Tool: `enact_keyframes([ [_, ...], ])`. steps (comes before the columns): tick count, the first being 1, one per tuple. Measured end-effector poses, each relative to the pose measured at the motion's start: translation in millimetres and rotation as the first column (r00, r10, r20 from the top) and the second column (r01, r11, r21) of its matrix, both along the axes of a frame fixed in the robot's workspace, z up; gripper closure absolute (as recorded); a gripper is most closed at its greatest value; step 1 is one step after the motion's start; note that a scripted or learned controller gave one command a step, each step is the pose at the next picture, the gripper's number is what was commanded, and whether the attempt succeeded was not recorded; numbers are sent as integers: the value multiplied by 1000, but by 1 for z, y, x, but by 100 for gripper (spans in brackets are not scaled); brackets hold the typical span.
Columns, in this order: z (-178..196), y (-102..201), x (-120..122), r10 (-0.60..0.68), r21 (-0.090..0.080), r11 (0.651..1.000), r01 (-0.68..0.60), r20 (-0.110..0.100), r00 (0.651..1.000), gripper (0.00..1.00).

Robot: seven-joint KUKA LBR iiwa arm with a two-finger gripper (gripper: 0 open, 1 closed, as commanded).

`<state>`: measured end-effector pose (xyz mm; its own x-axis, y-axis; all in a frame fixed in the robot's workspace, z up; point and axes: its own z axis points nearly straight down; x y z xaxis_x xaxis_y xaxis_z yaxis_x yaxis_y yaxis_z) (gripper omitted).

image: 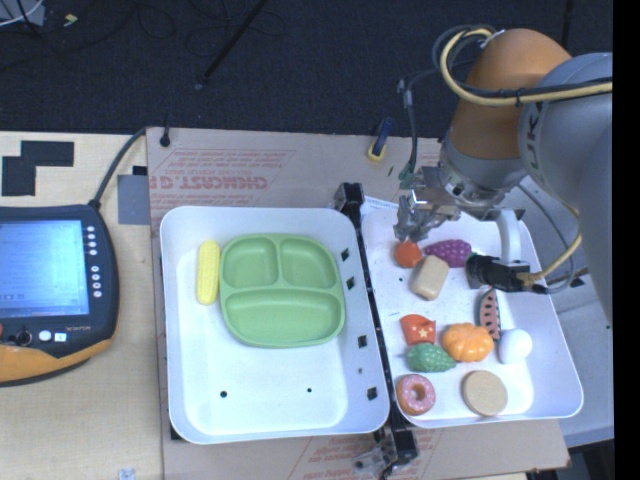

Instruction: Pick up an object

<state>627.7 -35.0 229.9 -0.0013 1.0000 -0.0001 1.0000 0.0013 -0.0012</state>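
A green divided plate and a corn cob are held in the left bin. Toy foods are gathered in the right bin, where the gripper is poised just above a small orange-red piece. Whether its fingers are released or clenched cannot be told.

A robotics lab: a teach pendant, loose cables and cardboard-covered bench beneath two bins

Toys crowd the right bin; left bin's front lies open.

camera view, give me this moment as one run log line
gripper over right bin, just above orange-red ball | nothing seen held | grapes beside ball | left bin: green tray, corn
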Motion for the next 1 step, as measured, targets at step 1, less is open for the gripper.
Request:
enact_keyframes([
  [1,-10,0,-3,-2,-1,1000,2,-3,1000,100],
])
